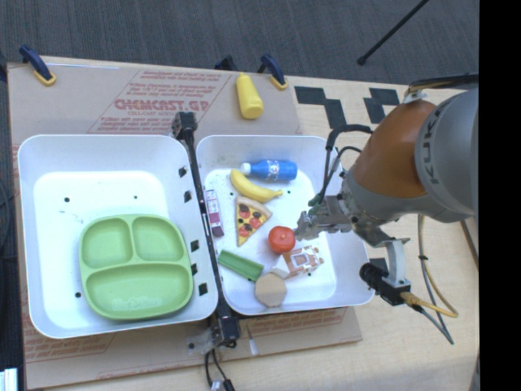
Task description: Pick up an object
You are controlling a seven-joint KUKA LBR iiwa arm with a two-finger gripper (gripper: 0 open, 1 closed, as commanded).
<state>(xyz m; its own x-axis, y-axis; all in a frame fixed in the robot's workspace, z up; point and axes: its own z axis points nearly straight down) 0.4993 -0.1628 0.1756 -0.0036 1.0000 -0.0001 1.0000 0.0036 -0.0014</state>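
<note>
The red tomato (282, 238) is seen lying in the right bin (346, 296), just beside the gripper (308, 225) on its left. It is judged light, rigid, smooth and prone to rolling; it is best pinched across its middle. Whether the gripper is spread cannot be told. A pizza slice (250, 220) and banana (253, 186) are found farther left.
</note>
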